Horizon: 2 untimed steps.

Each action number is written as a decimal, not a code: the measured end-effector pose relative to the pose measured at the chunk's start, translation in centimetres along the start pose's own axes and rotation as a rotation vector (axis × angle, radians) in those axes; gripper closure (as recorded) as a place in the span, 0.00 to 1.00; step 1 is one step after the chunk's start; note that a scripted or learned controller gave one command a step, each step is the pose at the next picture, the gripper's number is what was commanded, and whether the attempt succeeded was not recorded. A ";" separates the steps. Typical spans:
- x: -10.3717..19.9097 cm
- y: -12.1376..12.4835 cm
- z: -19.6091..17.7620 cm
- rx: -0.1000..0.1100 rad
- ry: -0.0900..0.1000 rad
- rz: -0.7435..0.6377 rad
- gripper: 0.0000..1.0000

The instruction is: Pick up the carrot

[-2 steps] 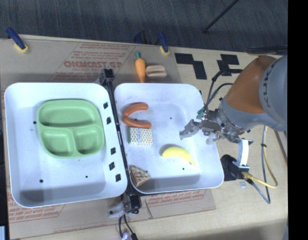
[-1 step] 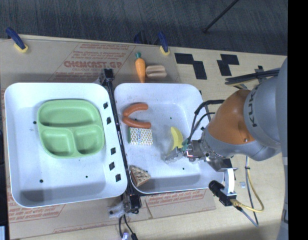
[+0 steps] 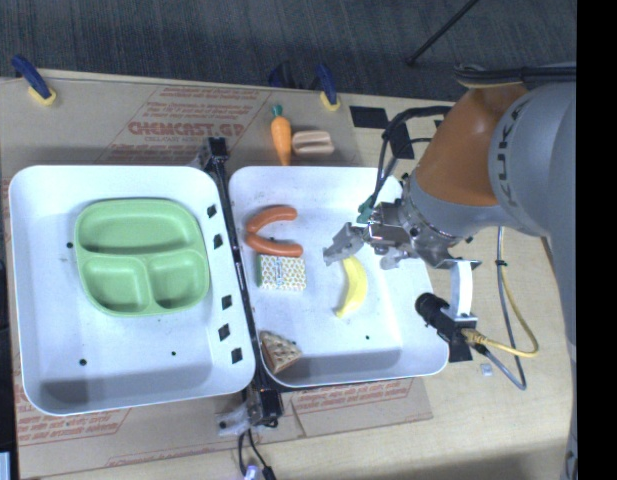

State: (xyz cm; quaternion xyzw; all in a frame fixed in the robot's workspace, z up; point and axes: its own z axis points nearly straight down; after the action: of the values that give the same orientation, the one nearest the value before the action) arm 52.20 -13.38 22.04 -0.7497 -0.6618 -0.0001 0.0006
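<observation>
Overhead view of two bins. The carrot point(image 3: 280, 138) lies outside the bins, on the cardboard point(image 3: 188, 118) past the right bin's point(image 3: 318, 363) far rim, just beside a small bun point(image 3: 312, 144). The gripper point(image 3: 344, 246) hangs over the right bin, above the banana's point(image 3: 353, 287) upper end; whether its claw is spread or pressed together cannot be told. A sausage point(image 3: 271, 230) and a wafer point(image 3: 282, 272) lie nearby. The left bin point(image 3: 38, 368) holds a green tray point(image 3: 141, 255).
</observation>
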 end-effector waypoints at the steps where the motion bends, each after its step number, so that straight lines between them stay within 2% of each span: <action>1: 1.3 13.0 0.7 0.002 -0.001 0.305 0.00; 2: -3.1 13.9 13.0 0.005 -0.001 0.470 0.00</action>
State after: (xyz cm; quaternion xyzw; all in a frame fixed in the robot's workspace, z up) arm 65.56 -18.20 9.07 -0.8831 -0.4692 0.0020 0.0022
